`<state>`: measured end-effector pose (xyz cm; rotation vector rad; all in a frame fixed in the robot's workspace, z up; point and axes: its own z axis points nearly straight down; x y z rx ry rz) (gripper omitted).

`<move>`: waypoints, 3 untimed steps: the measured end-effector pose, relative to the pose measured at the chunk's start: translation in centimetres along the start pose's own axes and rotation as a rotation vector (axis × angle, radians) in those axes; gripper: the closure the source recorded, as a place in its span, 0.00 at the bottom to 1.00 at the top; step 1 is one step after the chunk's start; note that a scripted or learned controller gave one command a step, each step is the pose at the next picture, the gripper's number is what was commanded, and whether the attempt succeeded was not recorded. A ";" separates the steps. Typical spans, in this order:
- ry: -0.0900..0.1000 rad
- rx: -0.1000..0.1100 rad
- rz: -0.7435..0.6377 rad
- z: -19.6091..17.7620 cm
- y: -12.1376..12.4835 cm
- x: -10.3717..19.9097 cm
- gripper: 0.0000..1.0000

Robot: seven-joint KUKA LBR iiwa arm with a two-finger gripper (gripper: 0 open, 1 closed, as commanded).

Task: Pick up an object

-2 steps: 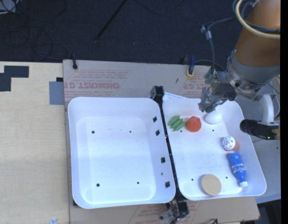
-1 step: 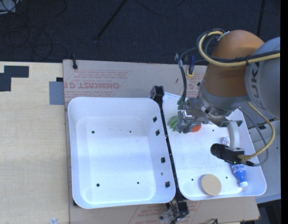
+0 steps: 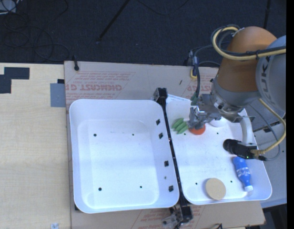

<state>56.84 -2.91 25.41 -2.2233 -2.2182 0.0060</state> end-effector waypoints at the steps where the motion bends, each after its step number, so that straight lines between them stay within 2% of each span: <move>1: 0.003 -0.006 -0.006 -6.2 -2.7 2.8 1.00; 2: 0.002 0.002 -0.006 -6.8 -2.7 2.6 1.00; 3: 0.003 -0.002 -0.006 -9.5 -6.2 6.3 1.00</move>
